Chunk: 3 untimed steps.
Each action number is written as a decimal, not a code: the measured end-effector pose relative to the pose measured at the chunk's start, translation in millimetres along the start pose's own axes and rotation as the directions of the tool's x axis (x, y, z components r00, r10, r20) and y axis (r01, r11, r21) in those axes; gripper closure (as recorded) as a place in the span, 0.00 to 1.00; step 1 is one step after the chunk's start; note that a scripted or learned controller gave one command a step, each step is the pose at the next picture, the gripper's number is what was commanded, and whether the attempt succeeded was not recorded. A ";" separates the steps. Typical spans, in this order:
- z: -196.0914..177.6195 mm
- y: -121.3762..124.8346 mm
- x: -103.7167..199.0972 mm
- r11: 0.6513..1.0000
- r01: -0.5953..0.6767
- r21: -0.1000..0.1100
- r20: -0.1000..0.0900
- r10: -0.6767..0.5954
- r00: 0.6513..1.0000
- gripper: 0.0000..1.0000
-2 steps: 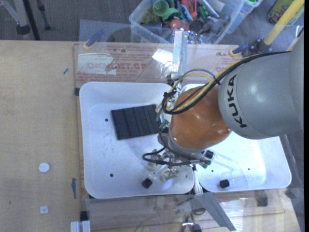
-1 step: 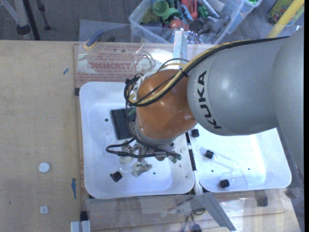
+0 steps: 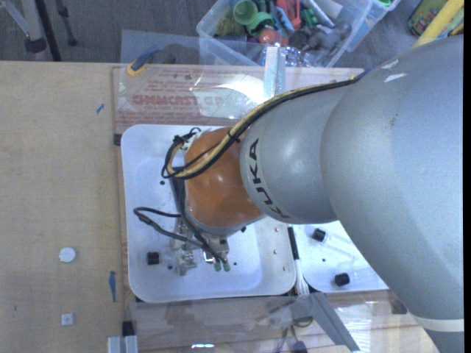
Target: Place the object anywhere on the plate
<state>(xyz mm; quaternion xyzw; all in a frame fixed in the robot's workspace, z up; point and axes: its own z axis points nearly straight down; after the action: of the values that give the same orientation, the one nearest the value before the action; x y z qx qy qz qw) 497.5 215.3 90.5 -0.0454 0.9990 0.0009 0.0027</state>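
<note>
"Behind the bench sits a clear tub (image 3: 294, 13) heaped with bright plastic toys, and the bench top (image 3: 51, 160) itself is bare wood on the far left. See where the arm (image 3: 368, 160) is?"

"Over the left bin (image 3: 140, 197), reaching in from the right. Its orange band (image 3: 217, 186) hangs above the bin's middle, and the gripper (image 3: 200, 259) is down near the bin's front edge."

"Is it holding anything?"

"Nothing sits between the fingers (image 3: 218, 265) that I can make out; they hang slightly parted over white floor. A small dark block (image 3: 152, 257) lies near the front left corner of that bin, just beside the gripper but apart from it. I'd guess that's the object."

"And the plate?"

"I can't pick one out. The right bin (image 3: 324, 271) has two more small dark bits (image 3: 341, 279) near its front, and the arm covers much of the rest."

"So what step is this?"

"Reaching for the pick, I'd judge. Next it needs to shift toward that left corner, straddle the block and close on it."
</note>
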 end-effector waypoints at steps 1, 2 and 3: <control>-40.0 -6.8 12.3 0.845 0.534 -0.002 0.000 -0.534 0.845 1.00; -164.0 5.5 1.2 0.752 0.659 -0.002 0.001 -0.659 0.752 1.00; -148.8 -45.8 -80.5 0.781 0.624 -0.001 0.002 -0.624 0.781 1.00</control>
<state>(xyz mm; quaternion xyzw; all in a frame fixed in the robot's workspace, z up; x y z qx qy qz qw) 581.0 176.7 239.6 -0.3731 0.9278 0.0007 0.0038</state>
